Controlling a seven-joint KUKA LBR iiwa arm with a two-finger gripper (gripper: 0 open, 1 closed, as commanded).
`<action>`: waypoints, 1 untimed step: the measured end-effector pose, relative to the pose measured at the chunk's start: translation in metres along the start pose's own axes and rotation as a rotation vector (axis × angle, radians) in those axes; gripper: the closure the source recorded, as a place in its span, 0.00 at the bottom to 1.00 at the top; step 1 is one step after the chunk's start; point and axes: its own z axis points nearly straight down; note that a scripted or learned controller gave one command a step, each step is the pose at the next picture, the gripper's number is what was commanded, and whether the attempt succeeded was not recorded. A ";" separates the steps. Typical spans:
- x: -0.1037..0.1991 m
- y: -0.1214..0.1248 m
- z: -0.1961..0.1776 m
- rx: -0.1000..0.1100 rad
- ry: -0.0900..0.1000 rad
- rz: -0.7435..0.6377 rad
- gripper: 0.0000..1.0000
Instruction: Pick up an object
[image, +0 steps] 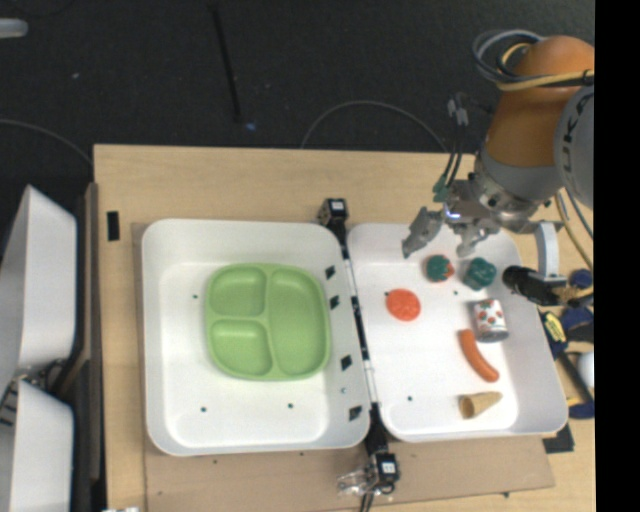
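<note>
Grey robot gripper (445, 237), fingers (420, 233) spread apart and holding nothing, hovers above the right white bin (420, 400). A small dark green round object (437, 267) lies just beneath.

Gripper (444, 237) open above rt bin (420, 420)

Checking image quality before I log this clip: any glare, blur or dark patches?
Camera view: the white bins are bright, nearly washed out, with soft shadows along their walls; the floor beyond the bench is almost black; the gripper and small objects look slightly soft; the green tray reads clearly.
</note>
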 end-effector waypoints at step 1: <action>0.000 0.002 -0.007 -0.012 -0.001 -0.002 0.00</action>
